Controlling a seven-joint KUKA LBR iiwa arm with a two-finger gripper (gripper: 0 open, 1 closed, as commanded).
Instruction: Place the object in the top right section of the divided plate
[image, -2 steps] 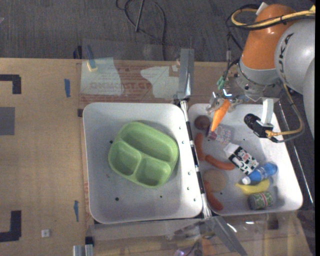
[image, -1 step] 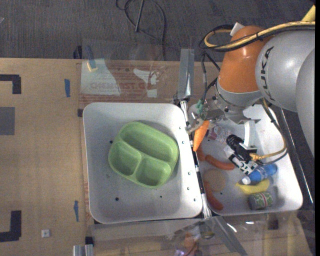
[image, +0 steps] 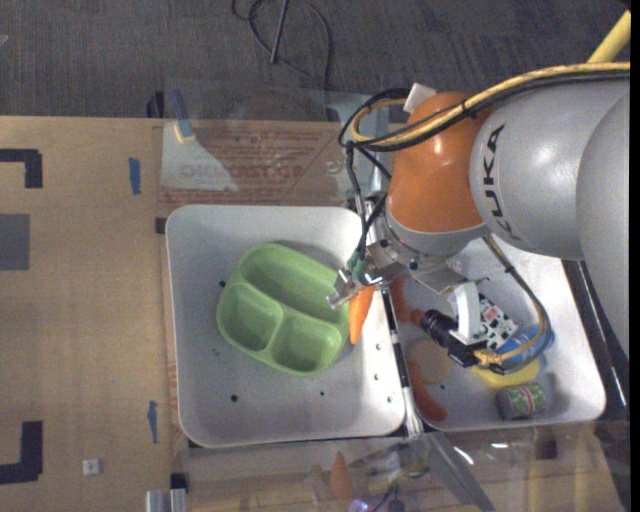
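Note:
A green divided plate (image: 278, 310) with three sections lies in the left white bin (image: 200, 400). My gripper (image: 352, 288) hangs at the plate's right edge, over its right rim. An orange carrot (image: 358, 314) sits between the fingers and hangs downward, beside the plate's right side. The gripper is shut on the carrot. The arm's grey and orange wrist (image: 440, 180) covers the space above and right of the gripper.
The right bin (image: 585, 385) holds a yellow banana-like toy (image: 505, 372), a small green can (image: 522, 401), an orange-red piece (image: 430, 402) and a white patterned item (image: 495, 320). The divider between the bins runs just right of the carrot. Cardboard lies to the left.

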